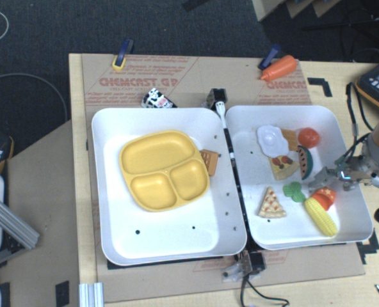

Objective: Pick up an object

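Note:
The right bin (349, 229) holds several toy foods: a white egg (269, 139), a red tomato (309, 136), a watermelon slice (303, 162), a flat brown piece (282, 165), a pizza slice (272, 204), a green piece (294, 191), a yellow corn cob (322, 217) and a red-orange piece (326, 197). My gripper (334, 178) reaches in from the right and hangs low over the bin's right side, just above the red-orange piece and the corn. Nothing is visibly lifted.
The left bin (170, 245) carries a yellow divided plate (164, 170) with a small brown block (209, 162) at its right rim. On the bench behind the bins lie a carrot (279, 68), a black-and-white toy (157, 99) and a yellow clip (120, 57).

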`<state>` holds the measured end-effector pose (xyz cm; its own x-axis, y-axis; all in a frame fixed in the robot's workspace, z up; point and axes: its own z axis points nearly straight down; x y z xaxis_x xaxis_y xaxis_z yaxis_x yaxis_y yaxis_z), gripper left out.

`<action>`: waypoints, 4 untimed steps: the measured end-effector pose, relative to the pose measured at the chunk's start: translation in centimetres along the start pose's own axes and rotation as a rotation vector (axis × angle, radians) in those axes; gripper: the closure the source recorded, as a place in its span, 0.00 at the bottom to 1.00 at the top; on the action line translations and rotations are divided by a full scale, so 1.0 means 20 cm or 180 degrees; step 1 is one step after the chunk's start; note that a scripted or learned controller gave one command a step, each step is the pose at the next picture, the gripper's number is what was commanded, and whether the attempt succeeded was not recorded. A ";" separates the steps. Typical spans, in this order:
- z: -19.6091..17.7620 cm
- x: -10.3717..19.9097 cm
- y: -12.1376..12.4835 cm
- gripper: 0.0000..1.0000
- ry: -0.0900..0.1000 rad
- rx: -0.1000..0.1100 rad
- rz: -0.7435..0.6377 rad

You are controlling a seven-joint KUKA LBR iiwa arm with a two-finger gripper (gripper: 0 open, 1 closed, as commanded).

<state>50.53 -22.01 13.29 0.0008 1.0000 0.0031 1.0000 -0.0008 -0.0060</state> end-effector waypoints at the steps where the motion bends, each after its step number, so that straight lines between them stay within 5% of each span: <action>1: 0.24 0.02 0.01 0.00 0.0016 -0.0011 -0.0010; 2: 0.17 0.01 0.02 1.00 -0.0007 -0.0040 -0.0008; 4: -0.38 0.05 -0.02 1.00 -0.0019 -0.0039 -0.0009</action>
<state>50.20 -21.05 20.91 -0.0019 1.0000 -0.0030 1.0000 0.0019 0.0064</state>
